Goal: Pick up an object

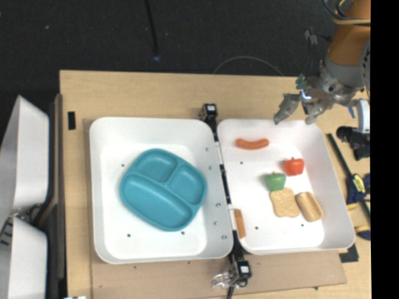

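carrot stick [239, 222] sits at the near left edge of the right bin [333, 226], with toast [285, 203], bread roll [308, 206], green pepper [274, 180], tomato [293, 166] and sausage [252, 144] further back. blue plate [163, 189] fills the left bin [106, 229]. claw [297, 115] hangs spread open over the bin's far rim, holding nothing.

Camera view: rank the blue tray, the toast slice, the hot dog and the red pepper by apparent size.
1. blue tray, by far the largest
2. toast slice
3. hot dog, longer but thinner than the toast, so close
4. red pepper
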Robot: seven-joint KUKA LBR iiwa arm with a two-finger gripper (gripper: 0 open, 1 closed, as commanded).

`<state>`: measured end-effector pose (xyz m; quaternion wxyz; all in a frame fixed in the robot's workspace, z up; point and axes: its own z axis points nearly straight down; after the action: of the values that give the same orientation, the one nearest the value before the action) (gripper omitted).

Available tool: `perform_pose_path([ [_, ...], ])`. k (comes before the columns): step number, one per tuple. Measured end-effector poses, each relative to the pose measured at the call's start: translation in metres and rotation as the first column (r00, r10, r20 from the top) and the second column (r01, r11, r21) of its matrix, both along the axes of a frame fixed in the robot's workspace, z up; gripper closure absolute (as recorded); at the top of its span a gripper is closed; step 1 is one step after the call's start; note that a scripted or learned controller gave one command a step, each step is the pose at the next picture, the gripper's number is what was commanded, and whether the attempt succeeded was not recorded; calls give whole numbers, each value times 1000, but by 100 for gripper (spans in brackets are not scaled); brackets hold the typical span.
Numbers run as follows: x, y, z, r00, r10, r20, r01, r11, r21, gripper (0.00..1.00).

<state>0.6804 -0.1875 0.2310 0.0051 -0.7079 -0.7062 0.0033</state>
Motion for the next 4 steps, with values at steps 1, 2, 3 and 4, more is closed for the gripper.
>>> perform_pose_path([
  [1,3,0,10,1000,4,14,-4,1000,-3,0],
  [2,-2,2,-33,1000,2,10,-2,1000,-6,0],
  [3,-13,-3,-86,1000,0,8,0,1000,-6,0],
  [4,-14,-5,-132,1000,0,6,0,1000,-6,0],
])
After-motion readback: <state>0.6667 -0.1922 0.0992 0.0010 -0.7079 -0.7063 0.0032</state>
